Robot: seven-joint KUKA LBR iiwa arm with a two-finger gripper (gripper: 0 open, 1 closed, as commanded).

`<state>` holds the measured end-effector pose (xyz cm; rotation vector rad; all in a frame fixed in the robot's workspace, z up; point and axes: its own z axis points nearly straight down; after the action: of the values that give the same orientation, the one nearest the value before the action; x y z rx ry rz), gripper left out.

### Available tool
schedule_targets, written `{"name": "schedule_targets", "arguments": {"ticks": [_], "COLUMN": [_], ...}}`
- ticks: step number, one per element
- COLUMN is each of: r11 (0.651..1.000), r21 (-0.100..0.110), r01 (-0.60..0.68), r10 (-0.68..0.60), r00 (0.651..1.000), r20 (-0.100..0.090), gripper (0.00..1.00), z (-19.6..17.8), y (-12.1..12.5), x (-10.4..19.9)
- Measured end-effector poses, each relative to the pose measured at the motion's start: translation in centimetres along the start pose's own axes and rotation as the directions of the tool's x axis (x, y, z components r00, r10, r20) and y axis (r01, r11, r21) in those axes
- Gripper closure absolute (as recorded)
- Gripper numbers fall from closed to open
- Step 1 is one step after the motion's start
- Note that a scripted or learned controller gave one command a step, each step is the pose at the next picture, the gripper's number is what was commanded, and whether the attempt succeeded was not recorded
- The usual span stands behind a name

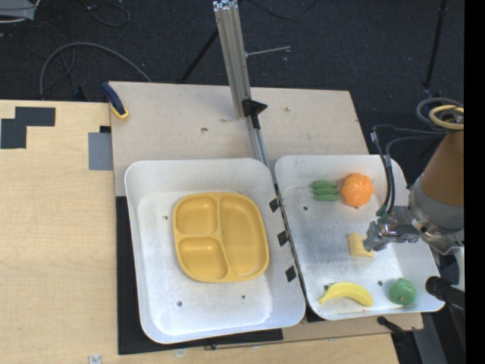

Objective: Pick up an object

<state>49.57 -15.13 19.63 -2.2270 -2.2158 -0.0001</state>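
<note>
The right bin (333,279) holds several toy foods. An orange (357,189) lies near its far side, with a green pea pod (325,191) just left of it. A pale yellow wedge like cheese (358,246) lies in the middle. A banana (347,294) and a green pepper (402,291) rest near the front edge. My gripper (377,238) reaches in from the right and hangs low just right of the cheese wedge, touching or nearly touching it. Nothing shows between its fingers.
The left bin (151,294) holds a yellow divided plate (220,236). A metal post (235,59) rises behind the bins. Black clips (282,237) sit on the seam between the bins. The arm's cables (390,180) loop above the right bin.
</note>
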Motion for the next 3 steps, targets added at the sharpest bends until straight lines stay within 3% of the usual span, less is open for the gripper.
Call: {"name": "schedule_targets", "arguments": {"ticks": [1,2,3], "r11": [1.000,1.000,1.000], "r21": [0.001,0.004,0.004], "r01": [0.005,0.007,0.009], "r10": [-0.005,-0.007,-0.009], "r00": [1.000,1.000,1.000], "r20": [0.000,-0.002,-0.002], "gripper": [1.00,1.00,1.00], "z": [-1.7,-2.3,-1.6], "y": [0.0,-0.8,-0.1], "x": [-0.1,4.4,9.4]}}
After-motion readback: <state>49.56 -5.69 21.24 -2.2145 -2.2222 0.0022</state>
